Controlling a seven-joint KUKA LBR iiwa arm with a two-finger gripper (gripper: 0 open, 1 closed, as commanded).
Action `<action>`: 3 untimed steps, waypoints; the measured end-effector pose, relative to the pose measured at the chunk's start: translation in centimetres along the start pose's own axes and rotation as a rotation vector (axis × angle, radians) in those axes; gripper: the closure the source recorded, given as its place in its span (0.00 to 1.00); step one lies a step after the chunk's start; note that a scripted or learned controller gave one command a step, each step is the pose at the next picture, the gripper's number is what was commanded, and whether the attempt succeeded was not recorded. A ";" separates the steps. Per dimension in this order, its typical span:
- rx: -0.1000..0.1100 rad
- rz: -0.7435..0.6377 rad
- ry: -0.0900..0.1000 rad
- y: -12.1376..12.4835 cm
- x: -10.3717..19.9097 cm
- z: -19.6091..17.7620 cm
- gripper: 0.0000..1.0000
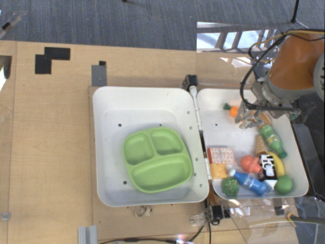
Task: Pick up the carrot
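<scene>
While the gripper (248, 120) hangs low in the right bin (216, 98), the carrot (233, 110) lies just beside it; whether its fingers are spread, I can't tell

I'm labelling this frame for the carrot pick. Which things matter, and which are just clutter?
Job:
carrot
gripper
right bin

Lying about:
green divided plate
left bin
green bottle
blue bottle
banana
snack box
green ball

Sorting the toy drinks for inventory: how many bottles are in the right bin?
2. A green bottle lies near the bin's right wall, just below the gripper; a blue bottle lies at the front. The pile may hide others.
</scene>
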State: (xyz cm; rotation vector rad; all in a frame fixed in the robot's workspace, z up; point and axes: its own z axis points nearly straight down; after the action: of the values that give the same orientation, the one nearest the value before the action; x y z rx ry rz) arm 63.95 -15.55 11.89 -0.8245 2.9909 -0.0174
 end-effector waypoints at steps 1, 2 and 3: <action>-0.001 0.000 0.001 0.0 0.0 0.1 0.00; -0.011 0.177 0.022 0.3 0.2 2.8 0.00; -0.004 0.173 0.010 0.2 -0.3 1.3 1.00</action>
State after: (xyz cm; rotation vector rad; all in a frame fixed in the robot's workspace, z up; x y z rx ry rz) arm 64.19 -15.25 10.55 -0.5647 3.0603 -0.0107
